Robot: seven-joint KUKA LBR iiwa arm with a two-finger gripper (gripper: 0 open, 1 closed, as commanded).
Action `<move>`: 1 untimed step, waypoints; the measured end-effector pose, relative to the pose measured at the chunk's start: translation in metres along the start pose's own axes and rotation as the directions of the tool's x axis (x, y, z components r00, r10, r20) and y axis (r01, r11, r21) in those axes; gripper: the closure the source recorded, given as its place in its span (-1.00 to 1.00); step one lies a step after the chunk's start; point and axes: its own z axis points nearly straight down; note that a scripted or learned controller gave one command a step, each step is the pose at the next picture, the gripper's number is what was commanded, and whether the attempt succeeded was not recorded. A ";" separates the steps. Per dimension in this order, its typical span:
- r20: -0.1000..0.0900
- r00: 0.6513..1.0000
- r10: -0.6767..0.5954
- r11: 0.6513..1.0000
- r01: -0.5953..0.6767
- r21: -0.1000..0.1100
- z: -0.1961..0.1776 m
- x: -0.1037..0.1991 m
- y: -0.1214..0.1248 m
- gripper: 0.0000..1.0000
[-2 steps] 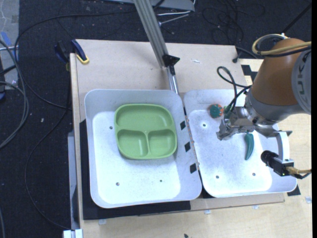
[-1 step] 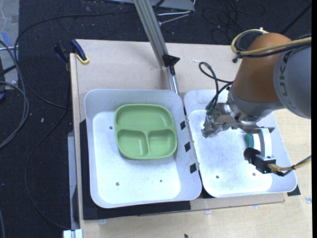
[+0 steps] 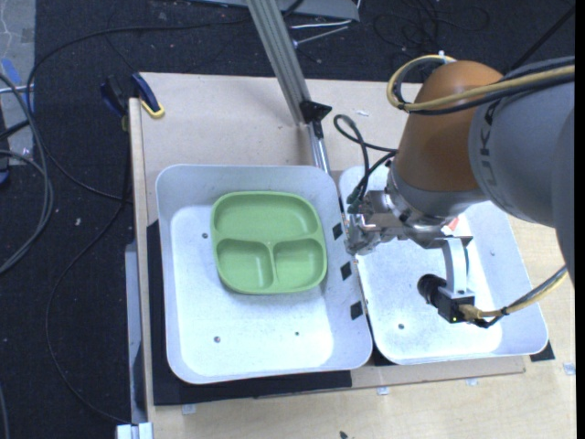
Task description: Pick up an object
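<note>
I watch through one fixed camera above the bench (image 3: 228, 122), angled down on both bins (image 3: 265, 355), arm (image 3: 512, 135) entering right.

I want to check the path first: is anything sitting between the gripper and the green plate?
Only the two bins' adjoining rims. The gripper sits over the right bin's left edge; the green plate lies alone in the left bin.
</note>
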 end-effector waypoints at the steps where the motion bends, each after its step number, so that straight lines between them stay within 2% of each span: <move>1: -0.001 1.000 -0.001 1.000 0.001 0.001 0.004 0.062 -0.003 1.00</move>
